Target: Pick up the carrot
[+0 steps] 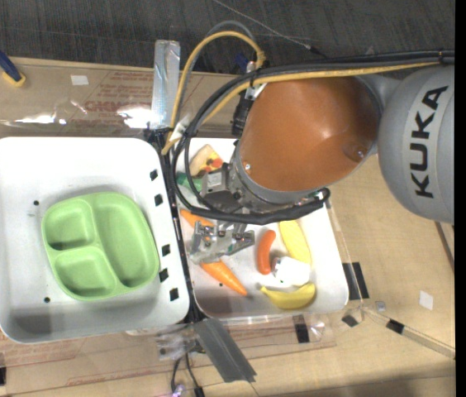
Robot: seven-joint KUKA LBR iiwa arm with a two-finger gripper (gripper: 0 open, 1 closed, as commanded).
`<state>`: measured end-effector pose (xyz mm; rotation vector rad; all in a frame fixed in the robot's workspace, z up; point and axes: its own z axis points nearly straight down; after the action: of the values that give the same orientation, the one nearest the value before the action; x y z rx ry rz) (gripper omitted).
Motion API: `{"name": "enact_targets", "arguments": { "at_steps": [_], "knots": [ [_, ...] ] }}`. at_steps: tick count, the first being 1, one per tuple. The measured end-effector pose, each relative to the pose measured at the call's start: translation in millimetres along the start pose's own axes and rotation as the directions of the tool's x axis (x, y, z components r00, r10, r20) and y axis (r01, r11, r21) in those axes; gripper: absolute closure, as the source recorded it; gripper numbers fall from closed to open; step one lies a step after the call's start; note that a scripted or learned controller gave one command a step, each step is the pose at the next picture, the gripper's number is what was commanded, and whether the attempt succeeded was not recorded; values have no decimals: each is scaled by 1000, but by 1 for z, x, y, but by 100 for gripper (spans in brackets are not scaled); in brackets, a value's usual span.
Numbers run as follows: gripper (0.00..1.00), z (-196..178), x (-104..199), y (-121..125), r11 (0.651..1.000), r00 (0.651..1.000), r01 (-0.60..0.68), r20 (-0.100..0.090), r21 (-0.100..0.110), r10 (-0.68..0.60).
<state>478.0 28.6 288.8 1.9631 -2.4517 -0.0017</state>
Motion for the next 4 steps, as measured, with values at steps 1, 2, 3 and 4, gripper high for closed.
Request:
{"name": "enact_targets", "arguments": {
  "at_steps": [1,2,3,4],
  "knots": [
    [100,-21,11,-2,940,940,342,1,4,-342],
    [100,17,0,-1,655,655,756,2,-1,-756],
    [100,37,-11,-24,275,275,962,1,3,-962],
    [100,25,-26,-15,-22,-22,1000,0,5,-1000]
  ]
}}
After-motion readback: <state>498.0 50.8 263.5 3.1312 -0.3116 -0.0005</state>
